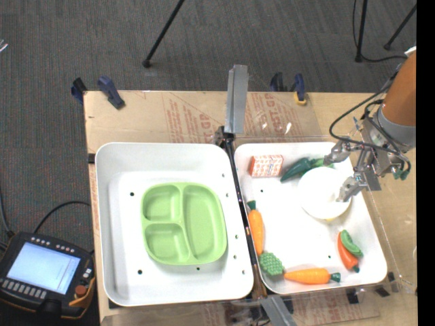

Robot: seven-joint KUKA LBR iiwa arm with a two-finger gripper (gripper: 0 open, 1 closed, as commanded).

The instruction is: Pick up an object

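Observation:
My gripper (341, 174) hangs open over the right bin (376, 240), its two fingers spread above the right part of a white bowl (321, 194); nothing sits between them. Beside the bowl's upper left lies a dark green vegetable (302, 168), and left of that an orange-and-white box (266, 166). A carrot (255, 228) lies along the bin's left wall. A green knobbly toy (272, 263) and a second carrot (311, 275) rest near the front wall. At the right front lies a red-orange pepper (349, 249).
The left bin (112, 202) holds a light green divided plate (184, 223). A grey metal post (236, 107) stands at the back between the bins. Clamps (109, 90) grip the bench's back edge. A teach pendant (44, 274) lies at the lower left, off the bench.

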